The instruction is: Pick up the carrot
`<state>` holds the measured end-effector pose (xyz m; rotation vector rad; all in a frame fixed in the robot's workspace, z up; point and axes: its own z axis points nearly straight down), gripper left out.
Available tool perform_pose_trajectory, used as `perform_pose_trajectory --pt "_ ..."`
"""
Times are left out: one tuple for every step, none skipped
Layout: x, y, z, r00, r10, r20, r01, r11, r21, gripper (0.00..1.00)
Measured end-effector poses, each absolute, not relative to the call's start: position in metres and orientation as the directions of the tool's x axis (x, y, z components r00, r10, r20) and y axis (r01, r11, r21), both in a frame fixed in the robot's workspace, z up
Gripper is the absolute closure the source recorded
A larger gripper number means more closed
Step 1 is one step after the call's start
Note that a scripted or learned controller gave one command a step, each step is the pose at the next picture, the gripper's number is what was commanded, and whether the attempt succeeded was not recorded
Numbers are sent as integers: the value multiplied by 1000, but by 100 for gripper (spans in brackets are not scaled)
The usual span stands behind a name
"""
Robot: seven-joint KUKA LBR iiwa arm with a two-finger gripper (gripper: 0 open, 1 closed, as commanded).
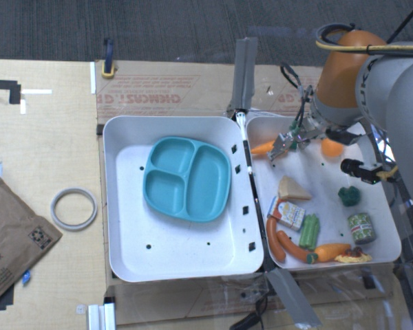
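Note:
The carrot [262, 148], a small orange piece, lies at the far left corner of the right bin [392, 243], close to the divider. My gripper [282, 145] hangs low over that corner, its tip right at the carrot's right end. I cannot see whether it touches or grips the carrot. The grey arm with its orange band [344, 74] comes in from the upper right.
The right bin also holds an orange ball [332, 148], a cheese wedge [293, 188], a small carton [289, 214], a green vegetable [309, 229], a red sausage [283, 243], broccoli [349, 196] and a can [361, 227]. A teal divided plate [188, 178] lies in the left bin [124, 253].

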<state>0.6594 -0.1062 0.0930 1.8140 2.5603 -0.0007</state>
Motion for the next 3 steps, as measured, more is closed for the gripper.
perform_pose_trajectory --pt "659 -109 93 -129 992 -2 992 129 2 0" --pt "660 -142 94 -461 887 -4 887 461 4 0" --pt "659 -102 93 -273 962 -4 962 273 -1 0"
